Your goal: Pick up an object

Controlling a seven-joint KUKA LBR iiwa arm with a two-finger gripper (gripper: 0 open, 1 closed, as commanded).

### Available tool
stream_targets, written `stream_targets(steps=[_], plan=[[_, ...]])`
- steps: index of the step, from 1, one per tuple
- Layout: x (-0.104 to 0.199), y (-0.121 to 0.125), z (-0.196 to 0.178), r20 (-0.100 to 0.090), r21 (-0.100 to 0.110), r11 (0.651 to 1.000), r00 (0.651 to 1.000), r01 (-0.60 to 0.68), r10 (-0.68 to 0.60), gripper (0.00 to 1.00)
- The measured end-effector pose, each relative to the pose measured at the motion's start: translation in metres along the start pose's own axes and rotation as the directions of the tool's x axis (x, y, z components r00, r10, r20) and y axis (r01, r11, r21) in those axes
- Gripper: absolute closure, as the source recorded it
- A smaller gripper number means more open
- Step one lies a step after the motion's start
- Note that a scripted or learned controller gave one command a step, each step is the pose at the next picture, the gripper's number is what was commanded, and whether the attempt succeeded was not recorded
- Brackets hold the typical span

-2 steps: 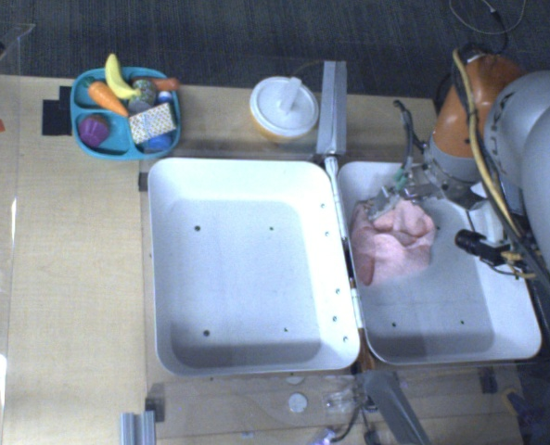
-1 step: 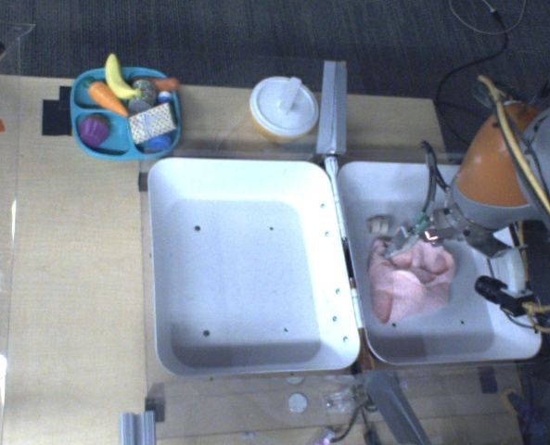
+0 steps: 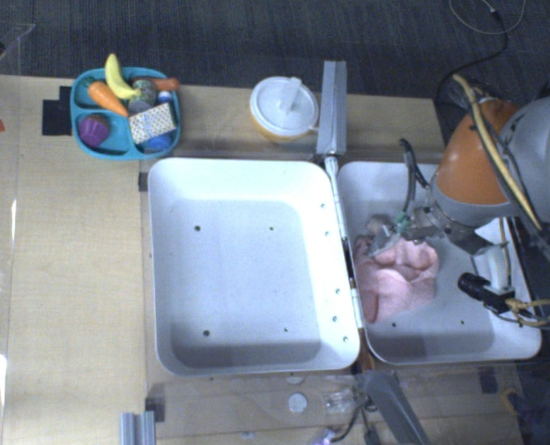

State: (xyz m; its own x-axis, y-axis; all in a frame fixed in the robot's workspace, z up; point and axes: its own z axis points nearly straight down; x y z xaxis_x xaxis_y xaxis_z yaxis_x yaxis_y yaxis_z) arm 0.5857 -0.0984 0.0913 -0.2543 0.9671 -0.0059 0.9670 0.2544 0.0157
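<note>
Claw [image 3: 392,233] at pink cloth [image 3: 400,278] top edge, grip state unclear; cloth crumpled, no clear axis.

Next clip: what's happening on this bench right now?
A grey robot arm with an orange band reaches in from the right, its gripper down in the right-hand bin, right at the top edge of a crumpled pink cloth. Whether it has actually caught the cloth can't be told from this angle. Behind the left-hand bin, a blue tray of toy food and a white lidded cup sit on the bench.
</note>
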Motion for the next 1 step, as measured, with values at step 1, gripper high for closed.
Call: stream_targets(steps=[1], plan=[[-0.0136,-0.0729,-0.0013,0.001,0.001,1.000,1.000,-0.028,0.028,0.00]])
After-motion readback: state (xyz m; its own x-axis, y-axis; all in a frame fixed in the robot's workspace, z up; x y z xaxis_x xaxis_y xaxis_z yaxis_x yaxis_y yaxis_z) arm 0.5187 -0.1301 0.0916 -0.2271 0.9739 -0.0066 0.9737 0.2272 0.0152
